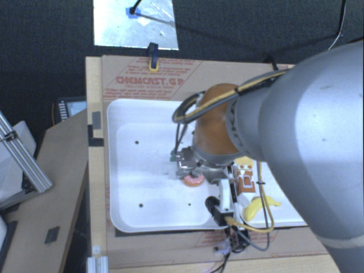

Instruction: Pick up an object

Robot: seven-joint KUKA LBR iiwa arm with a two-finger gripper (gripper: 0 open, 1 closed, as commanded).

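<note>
We start nearest the camera, where the arm [307,147] fills the right of the view, its grey body sweeping down to the orange band and wrist over the seam between the two bins. Below it, cables loop down past the front rim.

The gripper [190,166] hangs low over the left bin [136,169], and just under and beside it lies a pink ring [194,180], resting on the bin floor near the bin's right wall. We judge this the likeliest target: it sits almost directly below the gripper, slightly toward the front. Being round, it offers no long axis to align with. Whether the jaws are spread or closed we cannot tell, since the wrist hides them, and we cannot say whether they touch the ring.

In the right bin, partly covered by the arm, lie a yellow banana [259,205] and an orange-and-white box [246,181].

Both bins rest on a cardboard sheet [153,78] with red lettering. Further back a yellow clamp [153,58] grips its edge, and beyond that a shiny plate [133,16] lies on dark carpet.
</note>
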